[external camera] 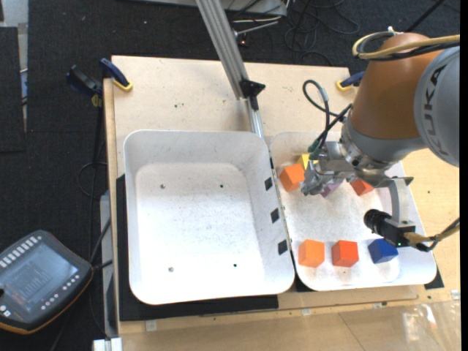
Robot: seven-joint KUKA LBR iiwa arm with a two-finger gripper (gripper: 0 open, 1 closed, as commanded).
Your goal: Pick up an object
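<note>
My arm: it comes in from the right side of the view and bends down over the right bin [420, 273]; the orange band is high, above the far right corner of that bin.
My claw [316, 187]: it hangs low over the far left part of the right bin, close to the wall that this bin shares with the left bin [146, 218].
State of my claw: I cannot tell how far it is open, because the wrist covers the tips, and I cannot tell if anything is between them.
Orange cube at my claw [292, 176]: it lies in the right bin just beside my claw, on the side of the left bin. Touching or not, I cannot say.
Yellow piece [305, 160]: a small part shows at the far side of my claw, in the right bin.
Purple piece [331, 188]: partly hidden under my claw.
Red-orange block [360, 188]: in the right bin, near my claw, on the side away from the left bin.
Near row of the right bin: an orange cube [311, 253], then a red cube [345, 254], then a blue cube [382, 251], counted from the left bin outward, well apart from my claw.
</note>
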